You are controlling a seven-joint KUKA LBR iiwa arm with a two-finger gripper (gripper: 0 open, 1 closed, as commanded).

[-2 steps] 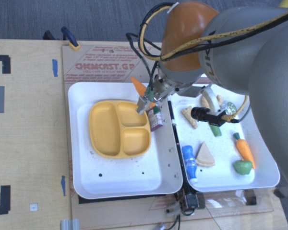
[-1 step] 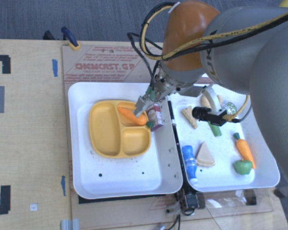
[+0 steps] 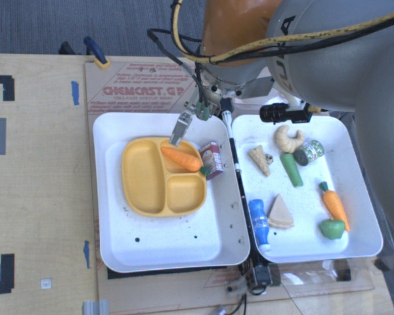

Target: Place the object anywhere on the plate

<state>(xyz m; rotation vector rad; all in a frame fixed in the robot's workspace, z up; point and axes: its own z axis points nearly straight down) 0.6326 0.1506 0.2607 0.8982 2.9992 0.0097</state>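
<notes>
above the yellow plate (image 3: 144, 182), the end effector (image 3: 182, 126) hangs unclenched over a carrot (image 3: 181, 157), its wrist hidden by cables.

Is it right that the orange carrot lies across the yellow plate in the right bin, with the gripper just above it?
Not quite. In the camera view the yellow plate, with the carrot lying across its upper compartment, sits in the left bin, not the right one. The gripper is indeed just above the carrot.
</notes>
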